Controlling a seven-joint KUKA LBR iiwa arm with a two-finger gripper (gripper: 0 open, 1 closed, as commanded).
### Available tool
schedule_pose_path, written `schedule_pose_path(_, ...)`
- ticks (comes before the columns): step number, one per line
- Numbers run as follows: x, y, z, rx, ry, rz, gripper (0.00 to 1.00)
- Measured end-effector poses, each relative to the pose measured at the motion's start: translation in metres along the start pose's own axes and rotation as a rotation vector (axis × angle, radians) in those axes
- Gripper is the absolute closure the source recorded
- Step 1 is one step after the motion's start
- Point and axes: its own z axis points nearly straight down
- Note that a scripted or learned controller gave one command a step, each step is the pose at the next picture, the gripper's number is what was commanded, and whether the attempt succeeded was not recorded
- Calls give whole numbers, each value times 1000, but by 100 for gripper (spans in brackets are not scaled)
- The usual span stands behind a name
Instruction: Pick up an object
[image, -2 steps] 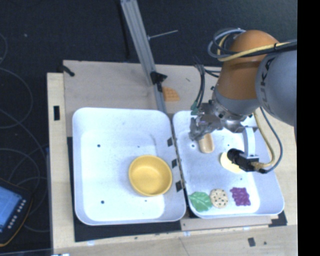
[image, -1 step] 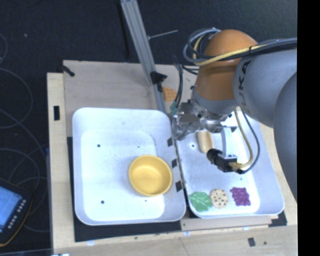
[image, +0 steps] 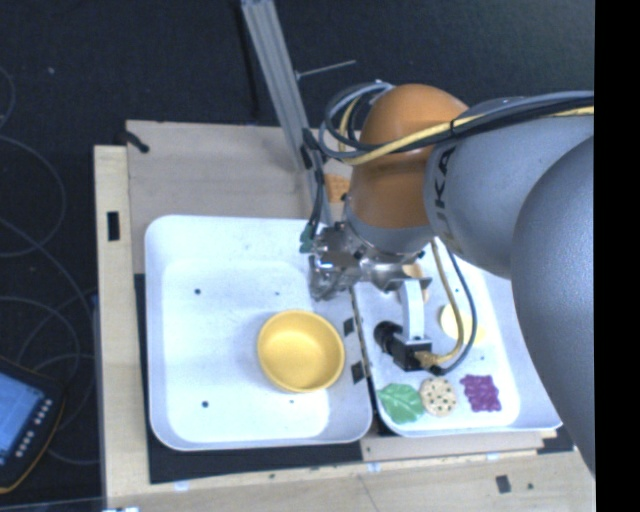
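A yellow bowl sits upright in the left bin, near its front right. My gripper hangs over that bin's right side, just above and behind the bowl's far rim, with no object seen in it. In the right bin, along the front, lie a green leaf-shaped piece, a round speckled cookie and a purple bunch of grapes. A pale yellow thing shows partly behind the wrist cable.
The grey arm and orange band cover most of the right bin's back half. A metal rail slants up behind the bins. The bins' shared wall runs just right of the bowl.
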Motion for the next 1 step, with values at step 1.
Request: schedule_pose_path(1, -3, 1, -1, -2, 0, 5, 0)
